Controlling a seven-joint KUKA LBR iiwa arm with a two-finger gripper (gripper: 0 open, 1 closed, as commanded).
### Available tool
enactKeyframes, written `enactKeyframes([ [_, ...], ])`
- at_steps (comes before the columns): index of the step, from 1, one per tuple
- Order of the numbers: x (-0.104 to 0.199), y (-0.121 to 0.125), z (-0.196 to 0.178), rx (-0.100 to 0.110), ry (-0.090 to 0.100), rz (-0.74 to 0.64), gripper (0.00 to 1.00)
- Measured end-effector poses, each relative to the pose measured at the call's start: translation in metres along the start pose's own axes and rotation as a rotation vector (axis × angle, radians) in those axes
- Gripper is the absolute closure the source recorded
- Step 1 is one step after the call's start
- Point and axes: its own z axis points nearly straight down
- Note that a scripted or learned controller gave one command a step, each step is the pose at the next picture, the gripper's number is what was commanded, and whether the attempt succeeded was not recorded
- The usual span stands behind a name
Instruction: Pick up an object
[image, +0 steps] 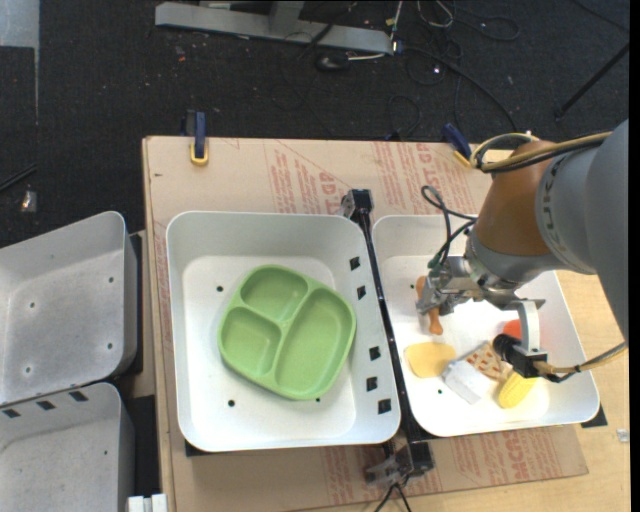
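Status of task: not complete, on my reading. The gripper (436, 303) is low inside the right bin (500, 427), in the centre-right of the frame, with the arm reaching in from the right edge. Directly below it, touching or very nearly so, I see a small orange item (435, 323) against the bin floor. I cannot tell from this angle whether the gripper is spread or closed, as the wrist covers most of it, and I cannot confirm that anything is gripped. Nothing appears lifted clear of the bin. The other candidates lie in the lower part of the same bin: a flat yellow piece (428, 359), a white block (463, 381) just beside it, a tan waffle-like piece (485, 362) touching the block, a rounded yellow item (514, 391) towards the lower right corner, and a red-orange piece (513, 328) near the arm. The left bin (200, 290) holds a green divided plate (288, 330), well apart from the gripper. My assessment: the approach is made and the orange item is the likely target; a secure grip and the lift remain to be shown.
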Motion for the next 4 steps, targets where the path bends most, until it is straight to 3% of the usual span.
enactKeyframes([
  [2, -0.001, 0.000, -0.115, -0.006, -0.001, -0.004, 1.00],
  [3, -0.001, 0.002, -0.151, -0.005, -0.001, -0.005, 1.00],
  [4, 0.049, -0.004, -0.155, 0.001, 0.002, -0.009, 1.00],
])
